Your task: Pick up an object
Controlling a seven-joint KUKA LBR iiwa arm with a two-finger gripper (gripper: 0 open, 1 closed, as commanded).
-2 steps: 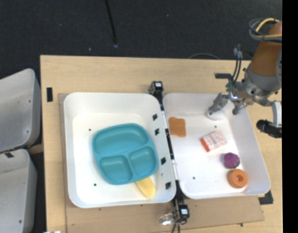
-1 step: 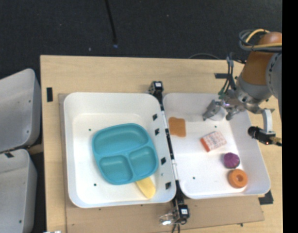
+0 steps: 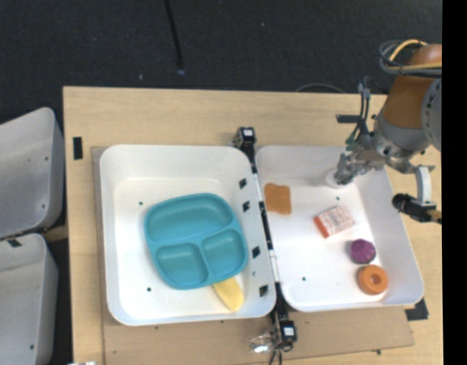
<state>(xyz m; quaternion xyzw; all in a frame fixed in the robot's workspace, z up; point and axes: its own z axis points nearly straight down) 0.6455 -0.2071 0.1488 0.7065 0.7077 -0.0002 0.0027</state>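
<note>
Approach step: gripper (image 3: 344,172) low at far edge of right bin (image 3: 294,158), finger state impossible to tell; next, probably reaching toward red-white packet (image 3: 334,220)

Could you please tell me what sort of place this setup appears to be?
Probably a robotics lab bench for grasping trials: a grey arm reaches over two white bins, which hold toy-like items such as a teal divided tray and an orange ring.

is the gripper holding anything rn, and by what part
Nothing is held. The gripper hovers at the right bin's far edge, away from the objects; no thing shows between its fingers.
</note>
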